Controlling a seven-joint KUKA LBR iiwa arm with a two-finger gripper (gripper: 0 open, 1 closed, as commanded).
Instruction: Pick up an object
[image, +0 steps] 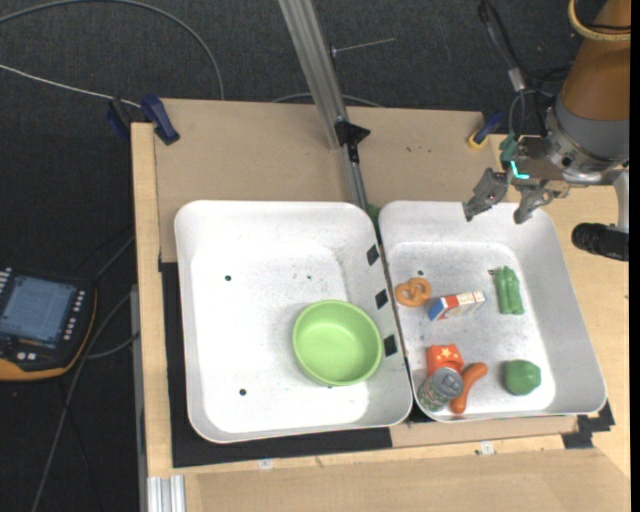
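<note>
While hovering above the right bin's (575, 330) far rim:
Claw (506, 204): hanging released, grasping nothing.
Left bin (210, 300): holding green bowl (336, 343).

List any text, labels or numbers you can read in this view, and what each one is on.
None can be read.
Small red, white and blue carton: printing too blurred.
Round grey tin: label too small.
Orange handheld pendant with dark screen: screen contents unreadable.

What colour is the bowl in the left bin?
Light green. The bowl shows plainly in the camera view, at the left bin's right side.
</note>
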